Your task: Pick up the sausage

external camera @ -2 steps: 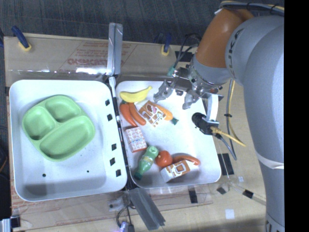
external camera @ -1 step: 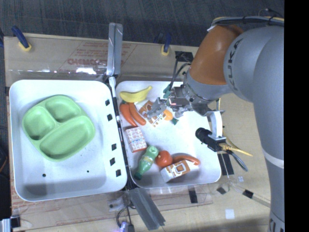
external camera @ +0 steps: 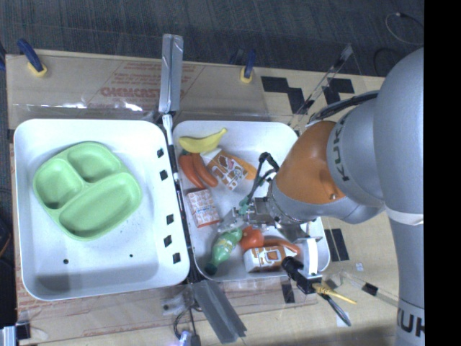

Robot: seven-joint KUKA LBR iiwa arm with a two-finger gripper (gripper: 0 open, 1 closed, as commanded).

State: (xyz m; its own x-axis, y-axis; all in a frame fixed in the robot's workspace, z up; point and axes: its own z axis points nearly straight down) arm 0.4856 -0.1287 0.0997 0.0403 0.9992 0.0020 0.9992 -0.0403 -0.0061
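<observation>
The hand [external camera: 241, 213] hangs low in the right bin [external camera: 284, 130], finger state indeterminate; the sausage [external camera: 196, 170] lies apart, just beside the banana [external camera: 202, 142]

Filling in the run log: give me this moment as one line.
sausage in right bin, below banana | arm over bin's right half | pincer near green bottle | sausage not grasped

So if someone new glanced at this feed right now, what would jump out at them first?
Probably the arm, grey with its orange band, filling the right side and reaching down into the right bin, crowded with items. Next, the green divided plate lying alone in the left bin. The sausage lies at the right bin's upper left, just below the banana.
</observation>
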